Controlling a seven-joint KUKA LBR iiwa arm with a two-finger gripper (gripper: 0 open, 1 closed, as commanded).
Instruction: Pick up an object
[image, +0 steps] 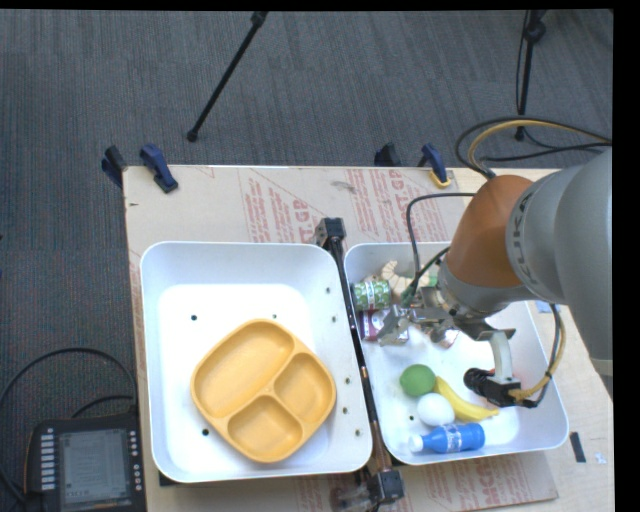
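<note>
My gripper (397, 326) is low in the right bin (540, 425), near its left wall. It hangs beside a green can (371, 293) lying on its side and over a dark red object (372, 322) that is partly hidden. Closer to the front lie a green ball (417, 380), a white egg (434, 410), a yellow banana (464, 400) and a blue bottle (451, 438) with a white cap. A small beige object (388, 270) lies behind the can. I see nothing clearly held.
The left bin (170, 290) holds a yellow divided plate (262, 389). The grey arm with its orange band (490, 235) covers the right bin's back right. Blue clamps (157, 165) grip the bench's far edge. A screen device (80, 462) sits on the floor at front left.
</note>
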